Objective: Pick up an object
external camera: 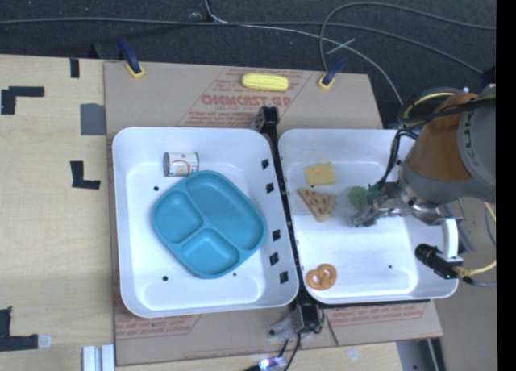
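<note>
Green toy (357,195) beside gripper (369,211) | gripper state unclear | cardboard (234,102) print illegible

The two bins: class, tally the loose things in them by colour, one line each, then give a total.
Blue: 1, the tray
Yellow: 1, the cheese
Brown: 2, the waffle and pretzel
Green: 1, the broccoli
White: 1, the can
Total: 6
</note>
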`<control>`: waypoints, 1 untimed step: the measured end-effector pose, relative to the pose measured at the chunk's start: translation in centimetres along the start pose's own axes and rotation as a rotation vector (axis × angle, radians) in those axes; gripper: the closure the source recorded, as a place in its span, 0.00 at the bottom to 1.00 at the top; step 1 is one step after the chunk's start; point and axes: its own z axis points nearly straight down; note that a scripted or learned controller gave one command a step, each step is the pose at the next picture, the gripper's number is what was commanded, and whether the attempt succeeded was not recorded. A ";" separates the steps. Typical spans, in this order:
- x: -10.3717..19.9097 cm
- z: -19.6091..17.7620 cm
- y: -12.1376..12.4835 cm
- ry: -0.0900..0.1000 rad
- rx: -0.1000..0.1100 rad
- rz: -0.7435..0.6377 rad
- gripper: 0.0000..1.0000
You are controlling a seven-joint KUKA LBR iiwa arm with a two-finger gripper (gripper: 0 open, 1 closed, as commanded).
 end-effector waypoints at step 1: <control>-0.8 -5.7 0.5 0.003 0.002 0.001 1.00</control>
